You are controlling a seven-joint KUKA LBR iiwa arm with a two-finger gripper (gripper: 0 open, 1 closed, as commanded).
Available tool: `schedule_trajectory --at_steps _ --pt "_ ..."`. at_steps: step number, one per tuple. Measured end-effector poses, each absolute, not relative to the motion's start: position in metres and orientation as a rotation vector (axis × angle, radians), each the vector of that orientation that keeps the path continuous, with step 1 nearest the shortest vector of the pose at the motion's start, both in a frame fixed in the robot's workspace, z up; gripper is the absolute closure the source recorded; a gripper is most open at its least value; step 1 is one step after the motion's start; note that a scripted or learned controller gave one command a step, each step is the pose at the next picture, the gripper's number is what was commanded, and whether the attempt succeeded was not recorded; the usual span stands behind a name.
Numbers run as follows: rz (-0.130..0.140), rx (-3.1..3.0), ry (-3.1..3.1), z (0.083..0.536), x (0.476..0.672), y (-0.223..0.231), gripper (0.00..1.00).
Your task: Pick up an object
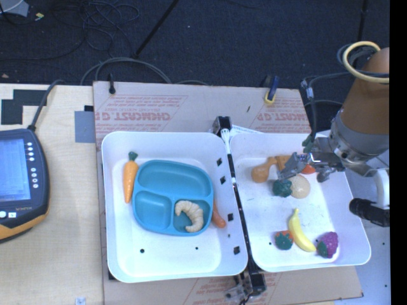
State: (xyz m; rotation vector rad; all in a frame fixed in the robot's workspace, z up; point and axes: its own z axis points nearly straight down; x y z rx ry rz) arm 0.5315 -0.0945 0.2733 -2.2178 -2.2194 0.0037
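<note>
Jaws (297,165) sit low in my right bin (356,250); whether they're parted, I cannot tell. Crowded toys nearby could be knocked aside.

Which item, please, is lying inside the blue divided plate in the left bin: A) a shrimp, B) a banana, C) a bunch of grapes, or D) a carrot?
A: the pale curled shrimp rests in a lower compartment of the blue plate, while the carrot lies outside its left rim.
</note>
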Motion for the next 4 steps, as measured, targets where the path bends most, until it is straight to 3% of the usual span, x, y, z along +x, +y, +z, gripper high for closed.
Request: schedule_trajectory --at_steps 1,2,3,4 --pt "0.006 -2.216 -2.218 0.283 0.531 -0.095 1.00" --pt "0.011 -2.214 -2.211 0.182 0.483 -0.058 1.00" --pt "-0.005 -2.216 -2.230 0.224 0.554 -0.008 1.00" --pt "-0.006 -2.222 -2.225 0.356 0.488 -0.017 1.00"
